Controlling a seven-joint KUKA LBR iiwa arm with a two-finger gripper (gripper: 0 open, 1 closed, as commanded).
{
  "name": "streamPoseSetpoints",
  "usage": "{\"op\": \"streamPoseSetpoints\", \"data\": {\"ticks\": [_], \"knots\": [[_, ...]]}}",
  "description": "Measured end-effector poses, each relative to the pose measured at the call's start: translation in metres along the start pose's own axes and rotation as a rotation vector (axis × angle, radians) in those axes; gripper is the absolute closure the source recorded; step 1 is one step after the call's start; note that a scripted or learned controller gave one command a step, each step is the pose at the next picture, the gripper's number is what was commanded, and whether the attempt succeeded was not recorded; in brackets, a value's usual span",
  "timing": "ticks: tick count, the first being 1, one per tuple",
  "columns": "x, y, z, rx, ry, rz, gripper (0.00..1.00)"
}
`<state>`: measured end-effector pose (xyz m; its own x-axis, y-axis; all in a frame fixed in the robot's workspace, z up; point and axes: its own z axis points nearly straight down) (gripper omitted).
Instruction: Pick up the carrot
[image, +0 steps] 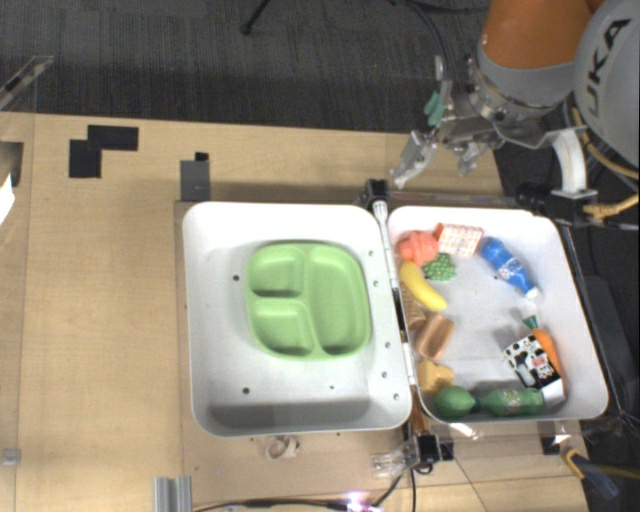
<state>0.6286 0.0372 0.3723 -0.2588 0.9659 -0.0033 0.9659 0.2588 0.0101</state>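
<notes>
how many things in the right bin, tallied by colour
In the right bin:
orange/pink: 3, lobster toy, pink box, carrot
green: 3, broccoli, lime, cucumber
yellow: 1, banana
brown/tan: 2, bread, tan piece
blue: 1, bottle
black-and-white: 1, carton
total: 11

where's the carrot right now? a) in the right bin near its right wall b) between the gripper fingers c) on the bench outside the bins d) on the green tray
a: the carrot lies in the right bin by its right wall, beside the black-and-white cow-print item, while the gripper hangs above the bin's far edge.
</notes>
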Motion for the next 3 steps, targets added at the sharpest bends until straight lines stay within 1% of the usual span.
{"op": "streamPoseSetpoints", "data": {"ticks": [2,3], "knots": [[0.000,0.000,0.000,0.000,0.000,0.000,0.00],[0.050,0.008,0.152,0.013,0.002,0.295,0.00]]}}
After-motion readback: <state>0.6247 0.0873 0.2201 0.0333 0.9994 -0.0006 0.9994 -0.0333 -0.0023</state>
